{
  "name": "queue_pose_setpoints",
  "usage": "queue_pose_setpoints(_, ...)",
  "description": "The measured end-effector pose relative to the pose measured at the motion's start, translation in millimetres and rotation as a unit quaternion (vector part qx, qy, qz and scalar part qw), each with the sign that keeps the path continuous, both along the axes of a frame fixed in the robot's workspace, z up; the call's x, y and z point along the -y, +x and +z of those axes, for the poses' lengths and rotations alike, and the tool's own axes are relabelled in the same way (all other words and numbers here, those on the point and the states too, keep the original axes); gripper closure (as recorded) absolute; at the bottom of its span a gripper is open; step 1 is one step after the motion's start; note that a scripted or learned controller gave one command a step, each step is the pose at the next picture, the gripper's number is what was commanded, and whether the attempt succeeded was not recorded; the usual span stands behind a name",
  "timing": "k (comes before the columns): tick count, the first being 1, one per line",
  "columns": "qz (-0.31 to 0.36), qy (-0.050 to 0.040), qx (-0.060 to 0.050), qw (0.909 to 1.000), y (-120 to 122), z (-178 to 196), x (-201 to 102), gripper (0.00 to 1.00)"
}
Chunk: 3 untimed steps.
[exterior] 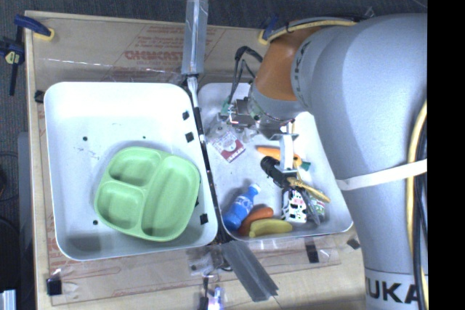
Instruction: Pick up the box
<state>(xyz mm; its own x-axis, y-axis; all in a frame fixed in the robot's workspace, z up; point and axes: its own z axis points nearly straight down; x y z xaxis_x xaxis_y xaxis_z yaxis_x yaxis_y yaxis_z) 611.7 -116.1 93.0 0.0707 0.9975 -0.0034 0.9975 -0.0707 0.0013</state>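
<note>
- The arm's wrist is brought low over the top of the right bin (330,225), so the gripper (234,117) is placed just above the box (231,149), presumably for a grasp.
- Whether anything is gripped cannot be told.
- The box lies flat near the bin's left wall, apart from the blue bottle (240,206) and banana (270,227).
- It is seen as small, white, with a dark red print.
- A green tray (149,192) is kept in the left bin (65,156).

the box (231,149) is small, white with a dark red print on its upper face. it lies flat and slightly skewed in the right bin (330,223), near the bin's left wall, toward the far left corner.
</note>
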Motion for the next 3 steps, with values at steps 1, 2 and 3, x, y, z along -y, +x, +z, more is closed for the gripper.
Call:
queue_pose_setpoints(1, 0.015, -0.0022, 0.001, 0.9999, 0.4, 1.3, -2.7, 0.00)
queue_pose_setpoints(2, 0.019, 0.0012, 0.000, 0.9998, 1.3, 11.1, -8.3, 1.00)
queue_pose_setpoints(3, 0.016, 0.0018, -0.002, 0.9999, 45.2, 99.5, -64.2, 1.00)
